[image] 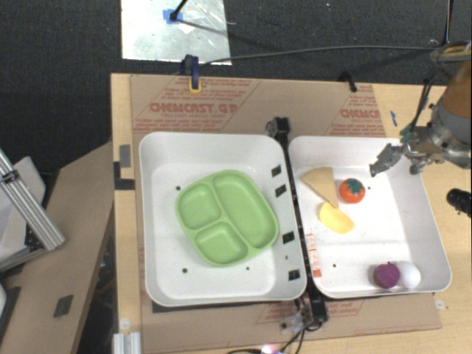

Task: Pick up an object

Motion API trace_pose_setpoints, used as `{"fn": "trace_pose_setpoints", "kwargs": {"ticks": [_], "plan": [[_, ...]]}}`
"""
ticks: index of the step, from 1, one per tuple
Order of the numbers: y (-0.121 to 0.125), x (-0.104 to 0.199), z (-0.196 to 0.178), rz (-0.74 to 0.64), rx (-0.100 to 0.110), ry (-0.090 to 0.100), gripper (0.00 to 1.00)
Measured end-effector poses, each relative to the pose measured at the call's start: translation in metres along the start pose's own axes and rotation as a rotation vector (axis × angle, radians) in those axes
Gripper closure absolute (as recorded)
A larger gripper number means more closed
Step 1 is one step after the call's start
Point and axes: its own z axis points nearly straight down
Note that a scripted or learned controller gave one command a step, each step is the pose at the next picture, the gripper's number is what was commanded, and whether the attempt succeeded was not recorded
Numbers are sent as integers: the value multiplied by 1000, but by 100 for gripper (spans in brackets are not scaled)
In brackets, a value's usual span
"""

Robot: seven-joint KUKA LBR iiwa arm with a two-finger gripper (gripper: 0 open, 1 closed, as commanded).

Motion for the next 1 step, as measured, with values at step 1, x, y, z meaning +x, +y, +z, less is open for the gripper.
{"fn": "trace_pose_setpoints", "kwargs": {"ticks": [1], "plan": [[11, -1, 53, 1, 2, 0, 0]]}}
